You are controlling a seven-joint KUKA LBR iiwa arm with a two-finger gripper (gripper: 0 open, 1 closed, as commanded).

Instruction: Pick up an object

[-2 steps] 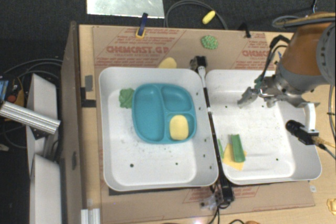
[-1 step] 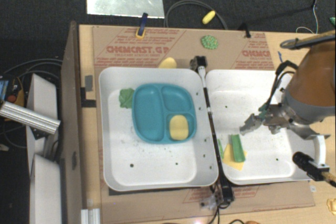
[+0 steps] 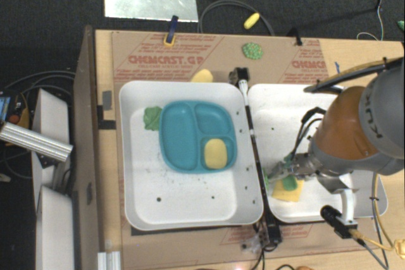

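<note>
My gripper (image 3: 283, 172) is low in the right bin (image 3: 278, 110), near its front left corner, under the grey arm with the orange band (image 3: 345, 129). It sits right over a small green object (image 3: 290, 184) that rests on a yellow piece (image 3: 286, 194). In the left bin (image 3: 136, 155) lies a blue divided tray (image 3: 183, 136) with a yellow lemon-like object (image 3: 215, 153) in its front right compartment. A green leafy piece (image 3: 152, 117) lies beside the tray's left edge.
Outside the bins, a yellow object (image 3: 202, 76) and a green round object (image 3: 252, 50) rest on the cardboard behind. A black divider with a cable (image 3: 249, 129) runs between the two bins. Cables loop at the bench's back edge.
</note>
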